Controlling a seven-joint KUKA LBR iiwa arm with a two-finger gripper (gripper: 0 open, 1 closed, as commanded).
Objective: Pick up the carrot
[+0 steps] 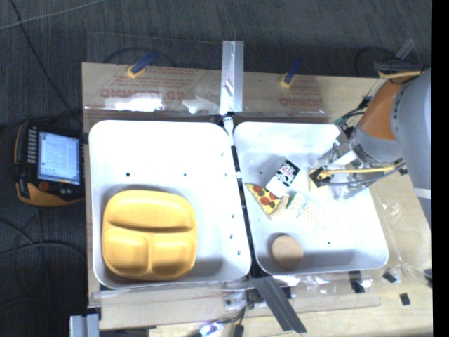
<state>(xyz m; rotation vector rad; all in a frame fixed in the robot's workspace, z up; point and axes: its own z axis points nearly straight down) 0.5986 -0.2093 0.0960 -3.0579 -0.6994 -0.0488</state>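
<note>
End effector (342,185) hovers over the right bin (365,251), near the pizza slice (267,198); its opening cannot be told.

grey arm (415,121) reaches in from the right, tool (346,180) foremost.

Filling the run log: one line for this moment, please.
arm: gripper over right white bin | right bin: red-and-yellow pizza slice, tan round disc | left white bin: yellow loaf

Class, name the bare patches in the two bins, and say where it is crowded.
Left bin: bare above the yellow loaf. Right bin: bare right of the brown disc. Crowded round the pizza slice and carton.
</note>
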